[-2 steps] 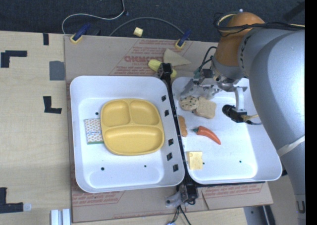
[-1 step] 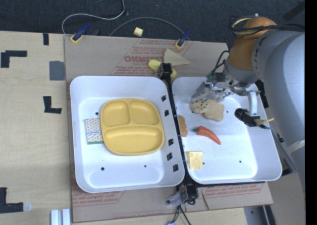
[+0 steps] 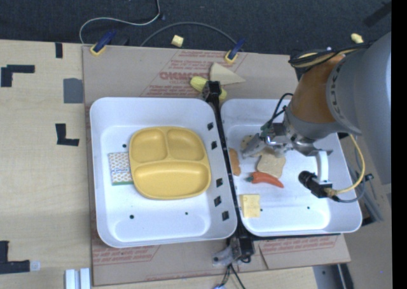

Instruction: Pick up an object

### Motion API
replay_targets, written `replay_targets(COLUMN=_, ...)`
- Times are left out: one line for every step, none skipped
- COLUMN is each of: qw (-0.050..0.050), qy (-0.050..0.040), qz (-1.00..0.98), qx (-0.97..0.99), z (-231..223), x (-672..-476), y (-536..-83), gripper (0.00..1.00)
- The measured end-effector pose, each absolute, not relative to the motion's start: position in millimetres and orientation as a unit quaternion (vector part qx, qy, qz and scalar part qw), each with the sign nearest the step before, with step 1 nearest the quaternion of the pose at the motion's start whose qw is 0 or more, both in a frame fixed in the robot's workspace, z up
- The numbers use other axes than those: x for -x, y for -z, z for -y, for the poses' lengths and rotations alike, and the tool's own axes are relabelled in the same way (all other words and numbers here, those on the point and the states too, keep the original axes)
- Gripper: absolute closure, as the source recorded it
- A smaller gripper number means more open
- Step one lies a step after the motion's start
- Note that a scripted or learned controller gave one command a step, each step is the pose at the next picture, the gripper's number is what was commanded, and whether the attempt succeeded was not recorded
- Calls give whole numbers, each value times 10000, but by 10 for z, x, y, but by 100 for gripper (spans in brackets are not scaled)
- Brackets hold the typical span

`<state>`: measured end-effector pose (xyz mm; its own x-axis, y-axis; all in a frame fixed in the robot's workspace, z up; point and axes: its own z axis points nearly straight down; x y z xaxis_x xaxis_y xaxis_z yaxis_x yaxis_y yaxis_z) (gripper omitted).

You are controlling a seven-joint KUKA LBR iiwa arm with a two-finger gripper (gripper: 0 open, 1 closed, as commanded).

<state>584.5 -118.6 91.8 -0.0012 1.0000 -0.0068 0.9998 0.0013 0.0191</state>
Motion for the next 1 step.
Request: replay_targets(qw=53, qy=-16, qz=-7081, qx=-7061, z=1034, x=-6310, y=-901, gripper=0)
